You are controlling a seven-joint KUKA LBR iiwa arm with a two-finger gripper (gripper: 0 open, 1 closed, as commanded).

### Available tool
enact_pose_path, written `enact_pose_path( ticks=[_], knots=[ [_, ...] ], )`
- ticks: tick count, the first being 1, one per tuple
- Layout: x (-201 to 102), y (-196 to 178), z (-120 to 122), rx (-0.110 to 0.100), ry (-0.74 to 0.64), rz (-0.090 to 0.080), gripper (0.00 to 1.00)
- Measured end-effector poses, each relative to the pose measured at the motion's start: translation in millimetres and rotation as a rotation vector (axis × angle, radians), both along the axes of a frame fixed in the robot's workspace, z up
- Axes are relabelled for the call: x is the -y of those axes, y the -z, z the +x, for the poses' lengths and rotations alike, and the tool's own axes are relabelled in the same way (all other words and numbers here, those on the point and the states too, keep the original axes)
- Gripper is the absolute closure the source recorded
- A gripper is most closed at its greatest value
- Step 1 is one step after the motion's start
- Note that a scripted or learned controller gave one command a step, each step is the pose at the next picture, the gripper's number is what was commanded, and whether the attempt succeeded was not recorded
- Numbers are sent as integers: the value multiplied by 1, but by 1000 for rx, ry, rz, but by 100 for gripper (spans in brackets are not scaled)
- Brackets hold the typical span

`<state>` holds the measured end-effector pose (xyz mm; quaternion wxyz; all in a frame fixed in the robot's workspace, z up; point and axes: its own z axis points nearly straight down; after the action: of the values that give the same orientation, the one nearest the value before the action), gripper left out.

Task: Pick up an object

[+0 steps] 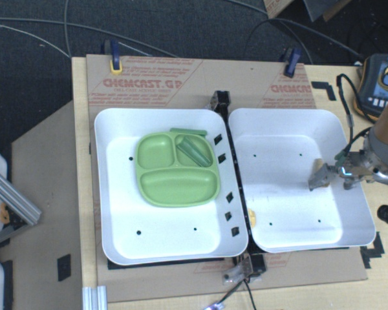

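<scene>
A light green divided plate (176,170) lies in the left bin (116,225). A darker green, long object (195,150) rests in the plate's upper right compartment, and a green strip (189,132) lies along the plate's far edge. My gripper (324,176) hangs low over the right side of the right bin (291,237), far from the plate, with nothing visibly held. The arm (383,141) comes in from the right edge.
A small yellow bit (251,218) sits by the divider between the bins, near the front. Black clips (220,99) hold the bins together at the back. Blue clamps (116,55) pin the cardboard base. Cables run across the dark floor behind.
</scene>
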<state>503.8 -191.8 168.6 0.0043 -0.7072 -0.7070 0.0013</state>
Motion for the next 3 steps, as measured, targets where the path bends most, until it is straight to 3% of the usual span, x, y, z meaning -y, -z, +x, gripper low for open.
enact_pose_path(
  ticks=[1, 2, 3],
  knots=[
    [3, 48, 8, 3, -1, -1, 0],
    [3, 34, 9, 8, 0, -3, 100],
    [-6, -23, 10, 13, -2, -6, 100]
  ],
)
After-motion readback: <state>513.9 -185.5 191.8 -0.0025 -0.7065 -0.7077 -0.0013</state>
